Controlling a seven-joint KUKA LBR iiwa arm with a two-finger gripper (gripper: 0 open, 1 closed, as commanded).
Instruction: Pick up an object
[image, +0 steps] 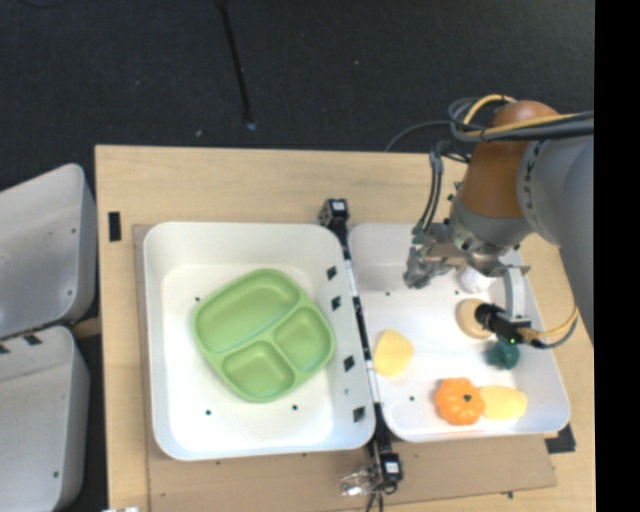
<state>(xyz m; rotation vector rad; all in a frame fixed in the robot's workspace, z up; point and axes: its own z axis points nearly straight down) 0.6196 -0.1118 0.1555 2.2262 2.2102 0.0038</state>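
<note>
My gripper (428, 266) hangs over the back part of the right bin (395, 250), below the arm's orange band (498, 175). Nothing lies directly under it that I can see. In the same bin, a pale yellow piece (393, 353) rests near the left wall. An orange pumpkin-like toy (459, 400) touches another yellow piece (503, 402) at the front. A beige round item (470, 318) and a small teal item (503, 355) lie to the right, partly behind a cable and fitting on the arm.
A green three-compartment plate (263, 333) lies in the left bin (165, 300). A divider with black clips (352, 320) runs between the bins. White chair-like shapes (40, 260) stand off the bench's left side.
</note>
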